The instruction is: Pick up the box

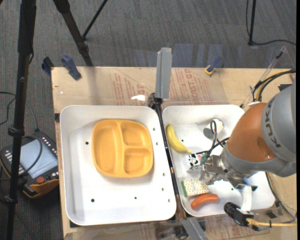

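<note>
Box, small, white and green-dotted [195,186], is lying in the right white bin [190,115] beside a red sausage [204,201], just left of the grey gripper [213,172] hovering above; a yellow divided plate [123,148] is sitting in the left bin [75,184].

floor: dark grey carpet [140,24], ribbed texture
tabletop: brown board [110,86] with red printing, blue clamps [70,66] on far edge
stands: black tripod legs [25,84] at left, another stand [252,14] top right
floor items: pendant controller [32,166] with cables, left of tabletop
</note>
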Controlling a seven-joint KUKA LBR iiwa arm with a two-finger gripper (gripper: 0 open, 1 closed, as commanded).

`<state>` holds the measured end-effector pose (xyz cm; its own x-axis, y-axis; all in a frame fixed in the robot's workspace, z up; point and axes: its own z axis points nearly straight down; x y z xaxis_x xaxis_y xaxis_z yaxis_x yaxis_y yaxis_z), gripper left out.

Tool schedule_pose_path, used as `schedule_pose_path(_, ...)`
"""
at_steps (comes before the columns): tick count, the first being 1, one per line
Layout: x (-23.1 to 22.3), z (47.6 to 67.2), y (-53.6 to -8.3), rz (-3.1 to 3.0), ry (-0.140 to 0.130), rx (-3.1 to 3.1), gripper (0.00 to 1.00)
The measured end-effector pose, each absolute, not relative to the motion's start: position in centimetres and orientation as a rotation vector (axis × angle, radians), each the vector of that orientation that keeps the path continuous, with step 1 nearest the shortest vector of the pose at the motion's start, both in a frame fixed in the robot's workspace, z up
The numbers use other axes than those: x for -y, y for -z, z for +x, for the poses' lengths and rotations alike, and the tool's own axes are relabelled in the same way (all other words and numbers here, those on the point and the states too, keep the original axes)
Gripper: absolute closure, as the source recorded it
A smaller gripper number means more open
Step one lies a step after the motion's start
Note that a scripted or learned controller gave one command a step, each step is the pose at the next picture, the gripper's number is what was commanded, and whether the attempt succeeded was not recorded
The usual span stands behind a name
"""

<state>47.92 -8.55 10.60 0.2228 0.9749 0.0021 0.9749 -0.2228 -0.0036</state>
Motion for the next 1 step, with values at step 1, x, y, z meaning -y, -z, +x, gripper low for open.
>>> schedule_pose_path(1, 8.54, 47.93, -11.19, -2.45, -0.006, 1.949, 1.0)
